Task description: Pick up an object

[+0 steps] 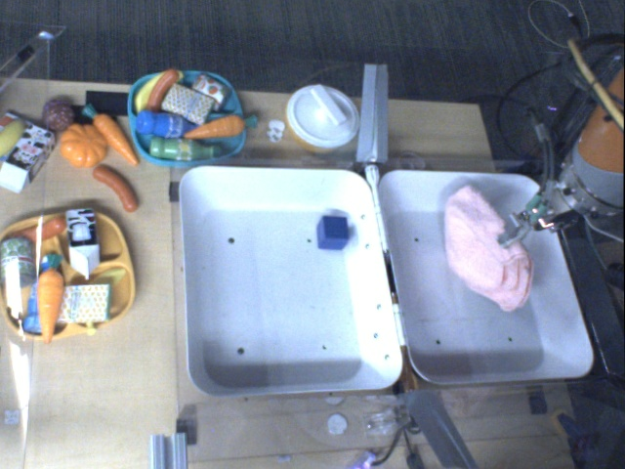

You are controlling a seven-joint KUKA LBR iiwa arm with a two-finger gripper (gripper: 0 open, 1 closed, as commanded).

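**Gripper Poised at Pink Cloth in Right Bin**

A grey arm with an orange band is being reached in from the right, and its gripper [518,228] is being held low at the right edge of a pink cloth [485,247] lying crumpled in the right bin [488,360]. Whether the cloth is being touched or pinched cannot be told, and the state of the fingers cannot be made out.

A blue block [334,231] is sitting alone in the upper right part of the left bin [273,360], well apart from the gripper. Nothing is being seen lifted off a bin floor, so the pick is being judged as not yet done: a grasp and a lift are left.

On the bench to the left, toy food is being kept in a blue bowl [186,115] and a yellow dish [63,277]. Small patterned cartons are lying among it, but their printing is too small to be read. A white lid [323,112] is resting behind the bins.
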